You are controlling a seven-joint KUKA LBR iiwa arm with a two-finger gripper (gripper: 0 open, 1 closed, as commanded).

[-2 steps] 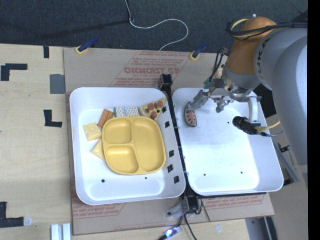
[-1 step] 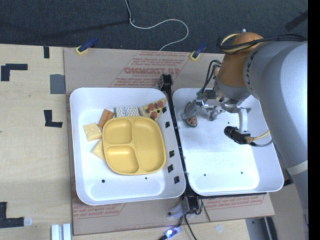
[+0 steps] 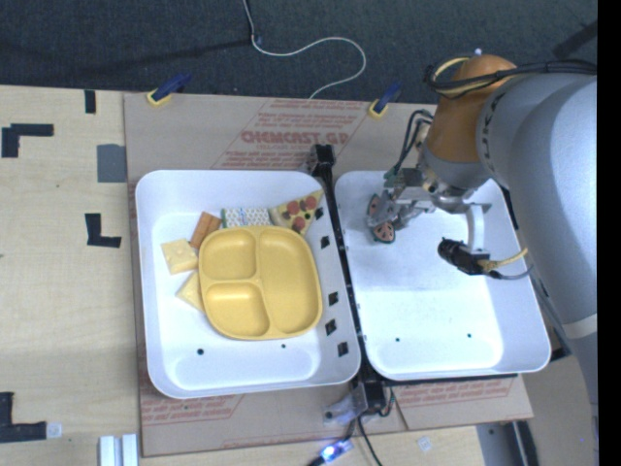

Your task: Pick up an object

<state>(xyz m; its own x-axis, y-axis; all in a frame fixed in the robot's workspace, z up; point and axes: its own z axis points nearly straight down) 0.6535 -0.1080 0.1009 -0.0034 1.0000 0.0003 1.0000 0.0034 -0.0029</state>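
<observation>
On cardboard [image 3: 281, 134], two white bins [image 3: 155, 260]

Pale wooden bench top [image 3: 58, 289] spans the scene, marked with black tape pieces [image 3: 27, 136] at left. A brown cardboard sheet with red print [image 3: 281, 134] lies on it, held at the far edge by two blue-and-yellow clamps [image 3: 169, 88]. Beyond the bench, dark blue-grey carpet floor [image 3: 116, 17], crossed by a thin white cable [image 3: 320, 51]. Lighting even, soft shadows.
</observation>
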